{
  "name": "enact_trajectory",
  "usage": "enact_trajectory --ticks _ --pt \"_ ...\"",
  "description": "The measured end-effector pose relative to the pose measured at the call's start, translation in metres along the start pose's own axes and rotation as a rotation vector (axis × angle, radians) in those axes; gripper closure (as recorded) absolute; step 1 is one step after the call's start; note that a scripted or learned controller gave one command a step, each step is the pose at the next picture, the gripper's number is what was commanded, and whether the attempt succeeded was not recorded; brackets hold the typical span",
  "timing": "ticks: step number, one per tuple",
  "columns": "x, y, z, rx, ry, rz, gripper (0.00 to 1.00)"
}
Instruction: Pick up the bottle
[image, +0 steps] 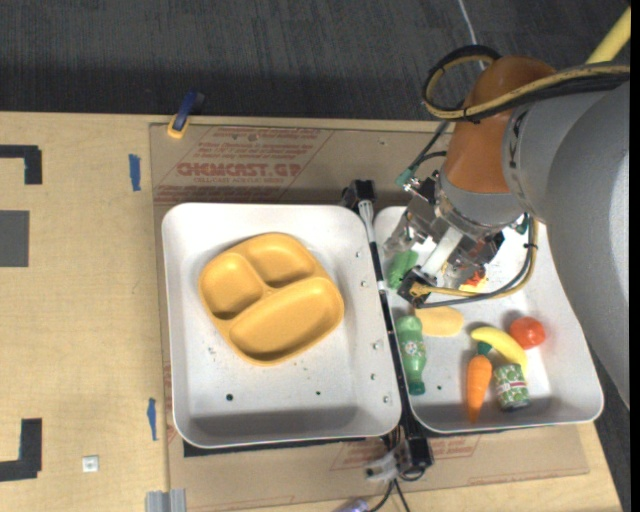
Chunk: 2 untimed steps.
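While the gripper (425, 262) hangs over the far end of the right bin (565, 400), the green bottle (410, 352) lies on its side nearer us, along that bin's left wall.
Gripper open or closed? Can't tell. Best play: line up over the bottle's middle, close across its width, and avoid the wall and the pale yellow piece (441, 321) beside its top.

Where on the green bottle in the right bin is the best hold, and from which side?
Probably its lower half in the view, from straight above, closing across its narrow width. The green bottle lies flat, lengthwise along the left wall of the right bin. A pale yellow piece sits beside its upper end, while the lower half has bare floor beside it.
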<state>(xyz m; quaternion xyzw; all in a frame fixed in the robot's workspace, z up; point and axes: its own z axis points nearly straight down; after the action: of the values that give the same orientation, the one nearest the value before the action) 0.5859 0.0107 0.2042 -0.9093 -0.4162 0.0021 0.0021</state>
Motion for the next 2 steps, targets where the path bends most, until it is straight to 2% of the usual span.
enact_trajectory --ticks 1,2 --pt "0.0007 0.0 -0.0101 0.0 0.0 -0.002 1.0" --pt "0.0006 0.0 -0.0099 0.0 0.0 -0.001 0.0"
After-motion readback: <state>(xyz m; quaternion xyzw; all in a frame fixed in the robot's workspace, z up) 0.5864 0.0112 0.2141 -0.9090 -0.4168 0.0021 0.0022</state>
